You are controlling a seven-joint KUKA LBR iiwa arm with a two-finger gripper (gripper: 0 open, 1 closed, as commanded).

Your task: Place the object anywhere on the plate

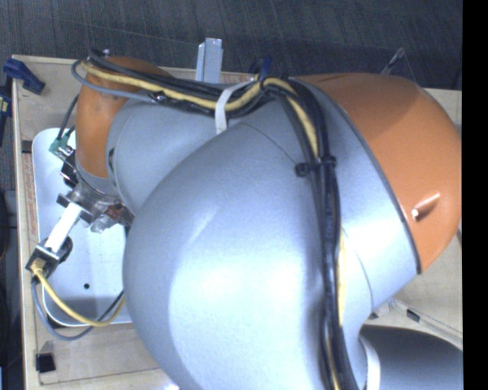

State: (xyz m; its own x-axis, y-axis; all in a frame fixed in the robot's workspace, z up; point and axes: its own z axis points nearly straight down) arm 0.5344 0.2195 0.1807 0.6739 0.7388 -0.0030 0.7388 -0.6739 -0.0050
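The grey arm [268, 242] reaches across from the right, and its bulk covers most of both bins. Its orange band [93, 128] sits above the wrist, over the left white bin [89, 279]. The gripper [93, 214] hangs below the wrist, low over that bin's left half. What lies under the gripper is hidden by the wrist hardware. A small dark speck [87, 285] lies on the bin floor nearer the front.
A yellow cable [69, 314] loops from a white-and-black bracket [50, 246] over the bin's front left corner. Blue clamps [20, 71] grip the wooden bench's far left corner. A metal post [211, 57] stands at the back edge.
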